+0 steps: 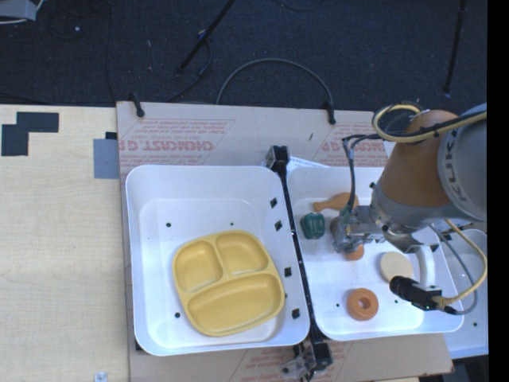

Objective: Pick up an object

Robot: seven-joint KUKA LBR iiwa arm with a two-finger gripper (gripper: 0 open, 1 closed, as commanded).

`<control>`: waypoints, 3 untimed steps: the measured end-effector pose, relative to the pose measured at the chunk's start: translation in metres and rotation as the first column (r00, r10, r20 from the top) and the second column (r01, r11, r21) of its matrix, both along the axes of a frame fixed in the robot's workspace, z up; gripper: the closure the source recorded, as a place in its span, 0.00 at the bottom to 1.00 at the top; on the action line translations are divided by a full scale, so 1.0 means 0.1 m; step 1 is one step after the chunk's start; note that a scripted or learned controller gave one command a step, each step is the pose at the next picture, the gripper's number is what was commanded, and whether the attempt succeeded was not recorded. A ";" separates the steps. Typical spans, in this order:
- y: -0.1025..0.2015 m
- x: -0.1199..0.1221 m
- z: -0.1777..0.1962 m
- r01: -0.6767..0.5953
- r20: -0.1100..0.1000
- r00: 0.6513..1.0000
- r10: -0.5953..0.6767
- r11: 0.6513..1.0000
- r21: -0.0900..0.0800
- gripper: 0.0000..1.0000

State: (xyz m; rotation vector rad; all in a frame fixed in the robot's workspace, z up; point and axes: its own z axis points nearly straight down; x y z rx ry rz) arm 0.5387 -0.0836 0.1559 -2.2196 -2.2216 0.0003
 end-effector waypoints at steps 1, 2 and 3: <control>0.00 0.05 0.43 0.000 0.003 1.000 0.000 1.000 -0.001 1.00; -0.01 0.06 0.88 0.000 0.002 1.000 0.000 1.000 -0.001 1.00; 0.44 0.15 0.81 -0.002 -0.002 1.000 0.002 1.000 0.001 1.00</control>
